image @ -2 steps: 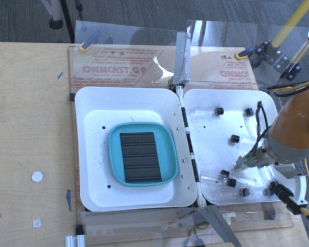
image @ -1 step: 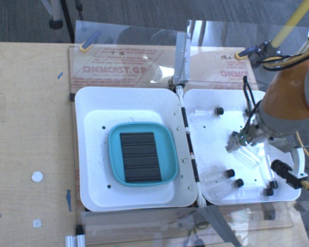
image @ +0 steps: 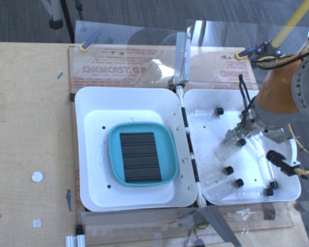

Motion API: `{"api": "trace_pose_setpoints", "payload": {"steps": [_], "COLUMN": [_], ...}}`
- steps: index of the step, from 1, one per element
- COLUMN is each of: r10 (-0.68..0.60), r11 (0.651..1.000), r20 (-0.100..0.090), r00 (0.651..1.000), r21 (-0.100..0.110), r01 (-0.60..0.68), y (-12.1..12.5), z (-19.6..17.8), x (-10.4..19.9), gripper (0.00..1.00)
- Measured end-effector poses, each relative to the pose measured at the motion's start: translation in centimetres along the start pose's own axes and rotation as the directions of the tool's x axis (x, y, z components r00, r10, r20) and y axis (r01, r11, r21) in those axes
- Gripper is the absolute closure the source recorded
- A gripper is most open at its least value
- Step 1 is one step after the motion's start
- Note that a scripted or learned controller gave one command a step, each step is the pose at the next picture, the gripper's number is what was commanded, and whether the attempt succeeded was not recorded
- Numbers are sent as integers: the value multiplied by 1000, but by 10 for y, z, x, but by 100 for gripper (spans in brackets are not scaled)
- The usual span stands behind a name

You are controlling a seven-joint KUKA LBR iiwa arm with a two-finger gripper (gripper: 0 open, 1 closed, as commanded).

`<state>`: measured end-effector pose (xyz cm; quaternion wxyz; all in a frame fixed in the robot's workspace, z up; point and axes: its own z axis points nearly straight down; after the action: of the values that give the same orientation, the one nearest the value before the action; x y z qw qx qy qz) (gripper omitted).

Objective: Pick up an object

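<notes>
Progress looks early to us: small clear plastic vials with black caps [image: 230,171] lie scattered in the right shallow white bin [image: 293,189], the two-finger gripper [image: 240,134] hangs low among them, and nothing looks lifted yet.

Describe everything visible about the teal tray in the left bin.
The teal tray is a shallow rounded-rectangle dish, plastic by its look, lying flat near the middle of the left bin. A dark ribbed rectangular block lies inside it, covering most of its floor. The tray rests on the bin's white floor, clear of the walls.
</notes>
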<state>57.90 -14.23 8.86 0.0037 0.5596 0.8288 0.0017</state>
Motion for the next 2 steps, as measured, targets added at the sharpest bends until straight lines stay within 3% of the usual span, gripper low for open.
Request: {"api": "trace_pose_setpoints", "payload": {"steps": [1,2], "r10": [91,193], "r11": [996,981], "r20": [2,0], "r00": [996,981], "r21": [3,6], "r01": [-91,-193], "y": [53,76], "z": [3,-86], "x": [-88,-50], "gripper": [100,100]}}
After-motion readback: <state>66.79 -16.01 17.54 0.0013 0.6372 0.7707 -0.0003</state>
